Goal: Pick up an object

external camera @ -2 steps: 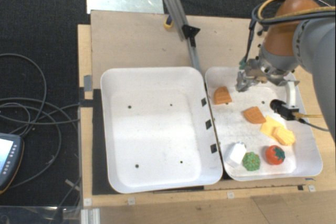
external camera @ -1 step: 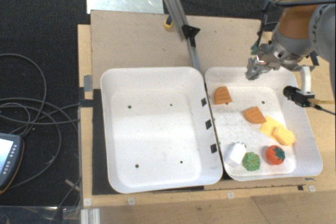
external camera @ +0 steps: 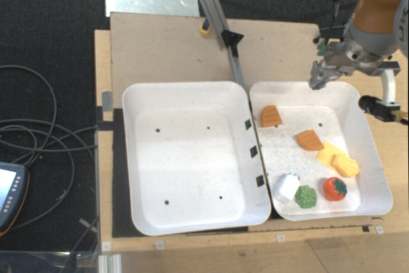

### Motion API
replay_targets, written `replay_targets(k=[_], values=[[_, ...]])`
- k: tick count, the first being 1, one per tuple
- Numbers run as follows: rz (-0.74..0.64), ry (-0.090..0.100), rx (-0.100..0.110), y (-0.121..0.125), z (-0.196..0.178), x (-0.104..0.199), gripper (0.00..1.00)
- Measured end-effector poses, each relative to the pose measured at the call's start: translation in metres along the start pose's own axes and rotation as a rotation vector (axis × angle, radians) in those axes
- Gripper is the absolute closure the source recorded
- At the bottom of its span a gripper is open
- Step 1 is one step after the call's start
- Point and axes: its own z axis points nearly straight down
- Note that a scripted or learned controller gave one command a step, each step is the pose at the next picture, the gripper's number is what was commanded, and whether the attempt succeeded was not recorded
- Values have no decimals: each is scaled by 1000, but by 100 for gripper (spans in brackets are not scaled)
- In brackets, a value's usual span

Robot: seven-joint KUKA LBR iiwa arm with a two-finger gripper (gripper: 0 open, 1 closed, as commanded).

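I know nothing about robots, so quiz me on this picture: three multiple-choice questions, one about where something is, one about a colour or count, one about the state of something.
1. Which bin holds the toy food?
A. left bin
B. right bin
C. both

2. What colour is the round piece at the right bin's near edge?
A. blue
B. red
C. black

3. Where is the hand?
A. low among the food
B. over the left bin
C. at the right bin's far edge

Answers:
1 B: every piece lies in the right bin.
2 B: the tomato is red, beside the green piece.
3 C: the hand sits at the far rim, apart from the orange slices.
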Motion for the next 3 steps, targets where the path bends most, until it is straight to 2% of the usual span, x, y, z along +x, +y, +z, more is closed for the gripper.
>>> replay_targets(k=[1,3], values=[[-3,0,0,2,-44,0,100],[-6,4,10,-32,-7,95,100]])
